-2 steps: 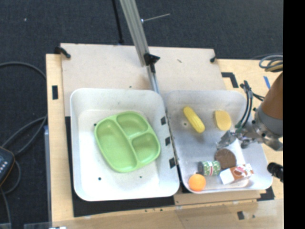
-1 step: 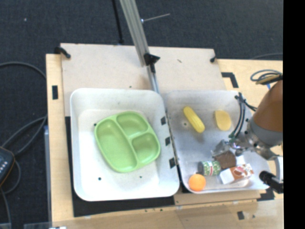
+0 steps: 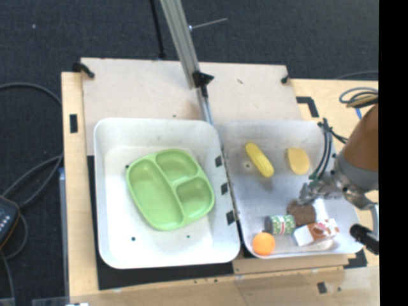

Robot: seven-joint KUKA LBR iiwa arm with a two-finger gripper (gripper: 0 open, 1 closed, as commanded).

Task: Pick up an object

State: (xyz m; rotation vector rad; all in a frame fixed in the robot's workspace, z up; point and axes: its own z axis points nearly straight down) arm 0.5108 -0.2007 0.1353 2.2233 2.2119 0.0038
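Note:
In the right bin (image 3: 280, 136) lie a yellow corn cob (image 3: 259, 159), a pale yellow oval piece (image 3: 298, 160), a small green can (image 3: 281, 224) on its side, an orange ball (image 3: 264, 243), a brown block (image 3: 301, 212) and a red-and-white carton (image 3: 317, 233). My gripper (image 3: 317, 193) hangs low at the bin's right side, just above the brown block and beside the carton. Its fingertips are hard to make out against the objects beneath, and nothing is visibly held.
The left bin (image 3: 115, 145) holds a green divided plate (image 3: 170, 188). A slanted metal pole (image 3: 182, 34) rises from the back, ending at a clamp between the bins. Cables run along the bench's right edge (image 3: 357, 97).

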